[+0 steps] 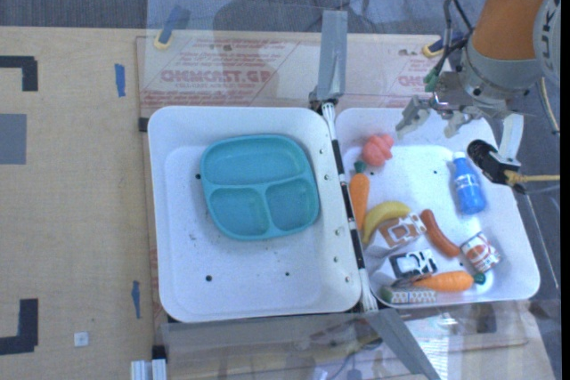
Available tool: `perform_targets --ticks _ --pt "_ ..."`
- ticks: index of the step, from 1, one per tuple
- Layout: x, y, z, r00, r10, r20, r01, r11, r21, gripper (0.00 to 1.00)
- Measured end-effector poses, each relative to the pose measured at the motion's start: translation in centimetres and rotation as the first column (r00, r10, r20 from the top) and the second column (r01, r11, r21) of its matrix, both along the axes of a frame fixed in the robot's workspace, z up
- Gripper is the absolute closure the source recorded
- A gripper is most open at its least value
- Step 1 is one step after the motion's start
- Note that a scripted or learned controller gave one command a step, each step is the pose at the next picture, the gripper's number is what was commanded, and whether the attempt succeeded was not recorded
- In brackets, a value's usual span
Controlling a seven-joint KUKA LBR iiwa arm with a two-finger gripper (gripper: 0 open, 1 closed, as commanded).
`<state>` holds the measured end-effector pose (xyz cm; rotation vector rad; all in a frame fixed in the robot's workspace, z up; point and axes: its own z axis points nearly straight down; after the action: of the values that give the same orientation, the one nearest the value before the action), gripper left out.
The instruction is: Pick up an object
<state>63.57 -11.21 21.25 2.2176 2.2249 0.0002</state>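
My tool (433,113) is open w/ nothing in it, up over the back of the right bin (525,254), so I'm just getting ready & next I go down on the pink ball (378,149) near it.
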Motion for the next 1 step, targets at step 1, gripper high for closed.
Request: perform_targets --ticks 1 --pt "-1.31 -6.41 -7.09 0.999 0.044 0.000 -0.044 0.999 -0.001 0.00"
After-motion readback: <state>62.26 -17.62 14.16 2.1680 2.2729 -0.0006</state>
